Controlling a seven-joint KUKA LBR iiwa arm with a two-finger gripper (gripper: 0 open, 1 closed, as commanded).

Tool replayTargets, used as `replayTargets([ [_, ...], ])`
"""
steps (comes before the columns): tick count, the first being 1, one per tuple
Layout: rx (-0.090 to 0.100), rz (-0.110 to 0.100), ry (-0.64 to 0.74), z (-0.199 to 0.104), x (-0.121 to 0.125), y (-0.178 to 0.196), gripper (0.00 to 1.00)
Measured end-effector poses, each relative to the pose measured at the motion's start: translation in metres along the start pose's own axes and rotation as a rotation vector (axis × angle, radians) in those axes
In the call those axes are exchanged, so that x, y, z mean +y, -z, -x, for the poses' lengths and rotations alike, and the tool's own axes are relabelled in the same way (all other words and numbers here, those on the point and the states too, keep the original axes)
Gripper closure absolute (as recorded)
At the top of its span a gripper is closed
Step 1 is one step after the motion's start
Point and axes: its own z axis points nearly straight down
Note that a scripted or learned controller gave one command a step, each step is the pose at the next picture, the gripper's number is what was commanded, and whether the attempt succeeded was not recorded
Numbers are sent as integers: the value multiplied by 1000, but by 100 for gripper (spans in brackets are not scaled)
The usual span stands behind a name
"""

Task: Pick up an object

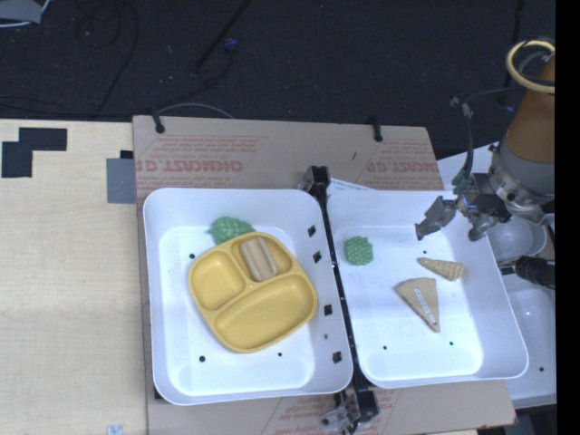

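- White plastic makes both bins, set side by side on the desk so the arm can reach into either one.
- Left bin [172, 243]: a yellow tray [222, 320] with three parts lies in the middle. A tan roll [261, 257] sits in its small back part, and a green leafy toy [231, 227] peeks out from behind the tray, touching its back edge.
- Right bin [471, 352]: a green bumpy ball [359, 250] lies near the left wall. A tan wedge [421, 299] lies in the middle, and a small cone [441, 267] sits just beside it, toward the back right corner.
- The end effector [458, 217] hangs over the back right part of the right bin, with its two dark fingers spread apart and nothing between them.
- It looks ready to go down — the cone is the nearest thing to grab, I think.
- These small pieces lie flat and apart from each other, so the fingers should have room around each one.
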Motion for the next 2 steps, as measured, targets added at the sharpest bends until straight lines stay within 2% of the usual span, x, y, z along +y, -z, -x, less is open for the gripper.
replayTargets([
  [1,-2,12,2,0,2,7,0],
  [2,-1,11,0,-10,1,-46,0],
])
